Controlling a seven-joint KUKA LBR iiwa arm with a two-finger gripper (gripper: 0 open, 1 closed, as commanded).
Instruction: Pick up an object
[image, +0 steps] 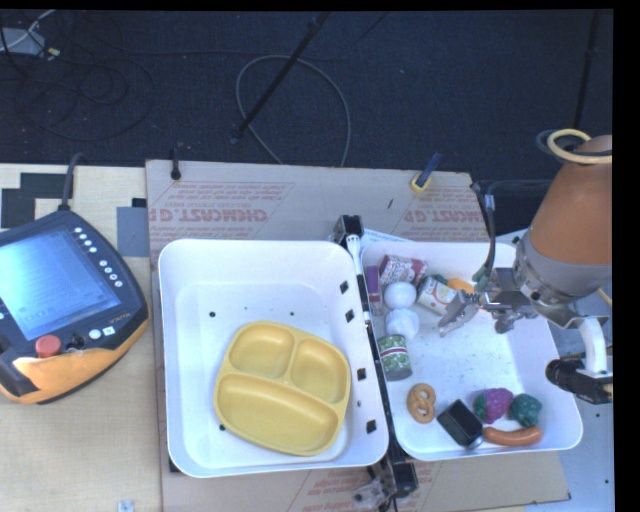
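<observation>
The bench (80, 440) is pale wood. A flattened cardboard sheet (260, 200) lies on it, reaching far to the left of the gripper (480, 312). On that sheet sit 2 shallow white bins, touching side by side. The right bin (560, 425) lies directly under the gripper; the left bin (190, 300) is well off to the gripper's left. Farther left again, a teach pendant (65, 300) with a lit screen rests on the bare bench top.
</observation>
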